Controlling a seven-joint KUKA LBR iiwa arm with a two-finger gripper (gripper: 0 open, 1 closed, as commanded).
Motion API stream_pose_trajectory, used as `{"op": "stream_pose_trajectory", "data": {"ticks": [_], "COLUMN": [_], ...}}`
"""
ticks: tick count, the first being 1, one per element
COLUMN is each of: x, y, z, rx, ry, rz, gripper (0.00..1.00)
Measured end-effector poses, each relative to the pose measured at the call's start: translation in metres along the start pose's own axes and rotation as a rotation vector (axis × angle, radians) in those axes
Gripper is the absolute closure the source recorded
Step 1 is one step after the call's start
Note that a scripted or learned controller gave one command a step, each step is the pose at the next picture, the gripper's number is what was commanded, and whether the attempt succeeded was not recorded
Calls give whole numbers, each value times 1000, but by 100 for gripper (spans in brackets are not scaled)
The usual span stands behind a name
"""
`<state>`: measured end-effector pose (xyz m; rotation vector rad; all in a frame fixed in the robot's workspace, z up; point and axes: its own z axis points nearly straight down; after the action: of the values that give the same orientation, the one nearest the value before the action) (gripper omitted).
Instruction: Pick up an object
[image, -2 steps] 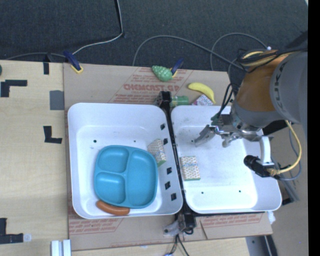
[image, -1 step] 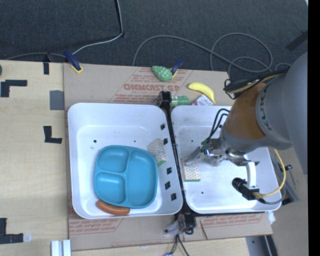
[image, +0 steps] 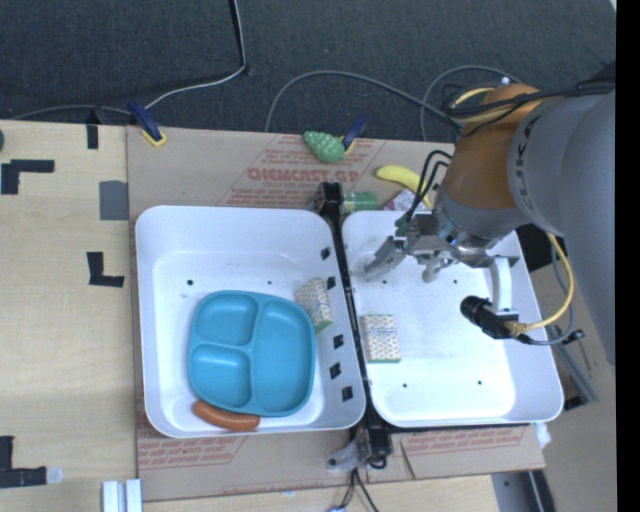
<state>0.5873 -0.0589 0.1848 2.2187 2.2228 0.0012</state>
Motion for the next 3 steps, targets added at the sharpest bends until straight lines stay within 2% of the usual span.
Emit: {"op": "stream_pose_trajectory", "data": {"ticks": [1,2,3], "x": [-36,-37,-37], "y": [-69,-66,-66], "z": [96,84,85], "rx": [-2,-12,-10], "ry": [3,1,1], "rz": [0,1,1], "gripper": [0,100,0]}}
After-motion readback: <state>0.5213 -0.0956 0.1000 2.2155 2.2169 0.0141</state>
